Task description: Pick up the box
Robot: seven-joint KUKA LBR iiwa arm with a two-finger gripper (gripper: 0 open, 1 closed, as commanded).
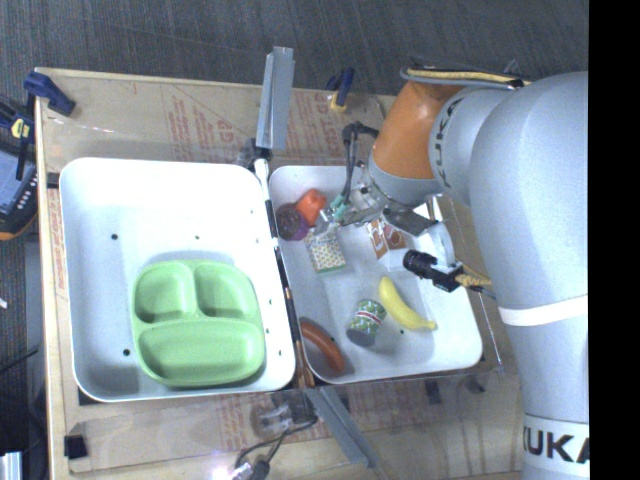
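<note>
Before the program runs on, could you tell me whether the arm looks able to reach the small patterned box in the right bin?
Probably yes. The gripper hangs close beside the box, which lies flat with nothing on top; the purple ball nearby seems apart from it.

Divided tray (198, 325) in left bin (90, 268); box (327, 253), banana (404, 306), can (366, 322) in right bin (460, 353)

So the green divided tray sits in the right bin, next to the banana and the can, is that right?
Not quite. The camera view shows the green divided tray in the left bin, by itself. The banana and the can do lie side by side, but they are in the right bin.
</note>
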